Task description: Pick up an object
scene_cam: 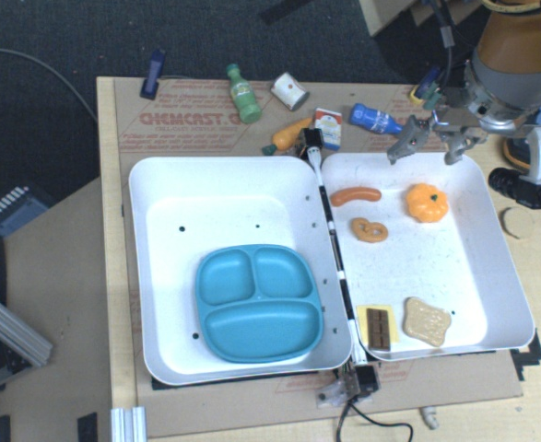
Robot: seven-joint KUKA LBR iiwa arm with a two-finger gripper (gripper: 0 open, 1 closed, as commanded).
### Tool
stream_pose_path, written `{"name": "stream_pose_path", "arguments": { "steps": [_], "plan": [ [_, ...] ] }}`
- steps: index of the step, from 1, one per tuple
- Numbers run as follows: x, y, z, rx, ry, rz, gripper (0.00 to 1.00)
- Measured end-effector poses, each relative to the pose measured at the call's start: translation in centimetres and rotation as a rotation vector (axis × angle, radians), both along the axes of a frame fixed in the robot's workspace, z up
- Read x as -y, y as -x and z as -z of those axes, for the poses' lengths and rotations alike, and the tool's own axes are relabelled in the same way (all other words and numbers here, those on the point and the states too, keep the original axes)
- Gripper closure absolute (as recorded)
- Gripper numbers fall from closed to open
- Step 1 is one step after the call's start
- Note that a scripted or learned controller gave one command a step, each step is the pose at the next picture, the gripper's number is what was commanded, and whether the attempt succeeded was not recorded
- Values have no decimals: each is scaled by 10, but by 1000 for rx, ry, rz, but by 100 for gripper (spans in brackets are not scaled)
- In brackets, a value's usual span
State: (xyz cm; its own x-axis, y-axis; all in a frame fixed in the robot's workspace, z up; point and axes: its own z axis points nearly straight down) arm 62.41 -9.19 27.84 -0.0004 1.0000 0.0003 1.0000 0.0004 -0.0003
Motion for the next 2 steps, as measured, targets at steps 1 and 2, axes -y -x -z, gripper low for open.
{"name": "stream_pose_path", "arguments": {
  "steps": [1, 2],
  "plan": [
    [86, -12, 61, -1, 1, 0, 0],
    [119, -25, 194, 1, -1, -1, 0]
  ]
}}
